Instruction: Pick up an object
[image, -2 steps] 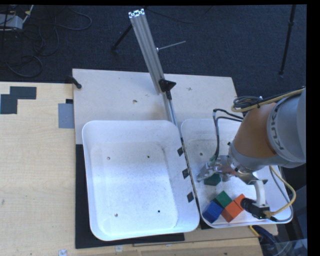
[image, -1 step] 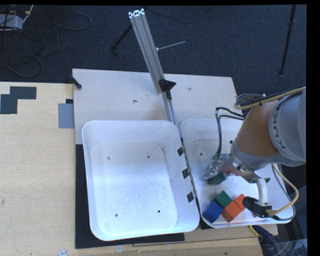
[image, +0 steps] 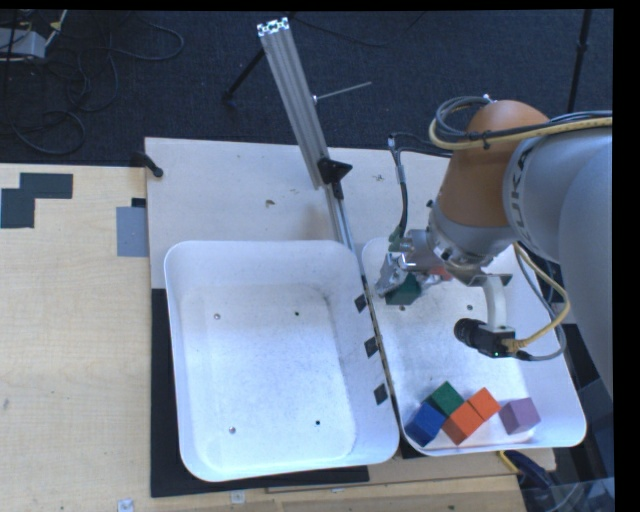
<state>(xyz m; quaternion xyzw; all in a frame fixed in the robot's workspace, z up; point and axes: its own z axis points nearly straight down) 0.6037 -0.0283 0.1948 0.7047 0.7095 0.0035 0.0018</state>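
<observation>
You've got two white bins side by side; the left bin (image: 270, 360) sits at nine o'clock of the right bin (image: 560, 425). In the right bin's six-o'clock corner count five cubes in a tight cluster: one blue cube (image: 424, 424), one green cube (image: 446, 398), two orange cubes, the nearer one (image: 460, 424) and the farther one (image: 483, 403), touching each other, and one purple cube (image: 519, 415) at three o'clock of them. One more item, a dark green object (image: 404, 291), sits up at the bin's twelve-o'clock end, right under the gripper (image: 400, 272), beside the divider edge between the bins. The gripper hangs directly over that green object; its metal parts crowd the spot, and whether the tips are apart or pressed on the object you cannot tell from this slant. The arm's grey body and orange band (image: 490, 165) cover much of the right bin's three-o'clock side; the green object's shape is half hidden; the grey body runs out past the frame's right edge. One slanted aluminium rail (image: 300, 110) rises at twelve o'clock.
</observation>
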